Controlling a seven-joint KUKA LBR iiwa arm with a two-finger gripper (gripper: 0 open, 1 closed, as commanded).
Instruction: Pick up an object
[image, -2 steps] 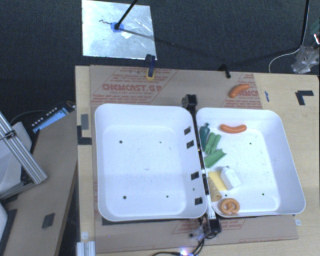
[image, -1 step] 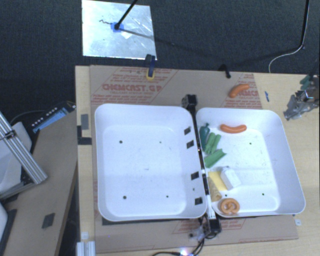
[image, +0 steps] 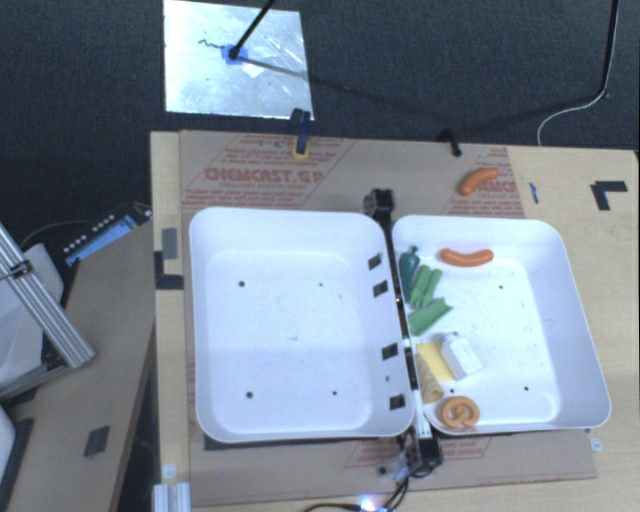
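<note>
The right bin (image: 560, 300) holds several small objects along its left side. An orange sausage (image: 467, 257) lies near the bin's back. Green pieces (image: 424, 292) sit beside the divider, one darker at the top and two longer ones below. A yellow block (image: 434, 366) lies lower down with a small white bottle (image: 460, 355) touching its right side. An orange coiled pretzel-like piece (image: 460, 411) rests at the front left corner.
The left bin (image: 290, 320) sits next to the right one, joined by black clips (image: 385, 290). Another orange sausage (image: 479, 180) lies on the cardboard behind the right bin. A silver sheet (image: 237, 60) lies at the back, and a metal frame (image: 40, 310) stands at the left.
</note>
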